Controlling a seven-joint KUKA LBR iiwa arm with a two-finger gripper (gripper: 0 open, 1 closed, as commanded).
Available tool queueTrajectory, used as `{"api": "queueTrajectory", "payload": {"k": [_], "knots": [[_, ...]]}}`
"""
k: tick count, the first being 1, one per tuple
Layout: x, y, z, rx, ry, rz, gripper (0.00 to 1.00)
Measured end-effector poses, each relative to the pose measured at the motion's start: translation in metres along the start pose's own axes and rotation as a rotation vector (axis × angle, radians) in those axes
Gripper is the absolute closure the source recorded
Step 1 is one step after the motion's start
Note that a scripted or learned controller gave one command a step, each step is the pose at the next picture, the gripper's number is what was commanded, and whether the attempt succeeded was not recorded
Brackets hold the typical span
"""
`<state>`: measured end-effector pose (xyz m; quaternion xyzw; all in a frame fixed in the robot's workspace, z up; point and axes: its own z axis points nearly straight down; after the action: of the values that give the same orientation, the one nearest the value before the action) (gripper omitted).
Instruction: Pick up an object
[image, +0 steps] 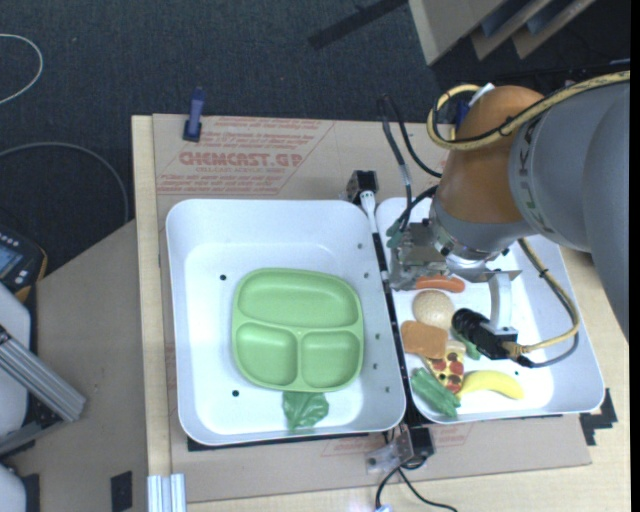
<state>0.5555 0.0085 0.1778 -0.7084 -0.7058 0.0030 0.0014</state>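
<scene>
— Where's the target?
— Toy food (448, 345) lies heaped in the right bin (575, 375), directly beneath the gripper (432, 262) (green plate (297, 328) well aside).
— Step?
— Likely the approach; next, descend onto one piece. Jaw state: cannot tell.

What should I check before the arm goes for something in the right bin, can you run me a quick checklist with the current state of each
1. Arm over the right bin: ok, the gripper sits above its upper left part.
2. Objects available: ok, a banana, an orange slice-shaped piece and a green leafy piece lie in the lower part of that bin.
3. Object between the gripper's fingers: cannot tell, the wrist hides them.
4. Objects separated enough for a clean grasp: not ok, they are crowded together and touching.
5. Cable out of the way: not ok, it loops over the right bin near the objects.
6. Left bin: ok, the green divided plate lies flat, away from the arm.
</scene>
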Motion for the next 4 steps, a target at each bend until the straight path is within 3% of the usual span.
{"api": "queueTrajectory", "payload": {"k": [1,2,3,4], "knots": [[0.059,-0.081,-0.006,0.003,0.006,-0.01,1.0],[-0.029,-0.075,-0.107,-0.019,-0.001,0.005,1.0],[0.068,-0.077,-0.133,-0.01,0.005,-0.015,1.0],[0.056,-0.077,-0.288,-0.026,0.006,-0.005,1.0]]}}
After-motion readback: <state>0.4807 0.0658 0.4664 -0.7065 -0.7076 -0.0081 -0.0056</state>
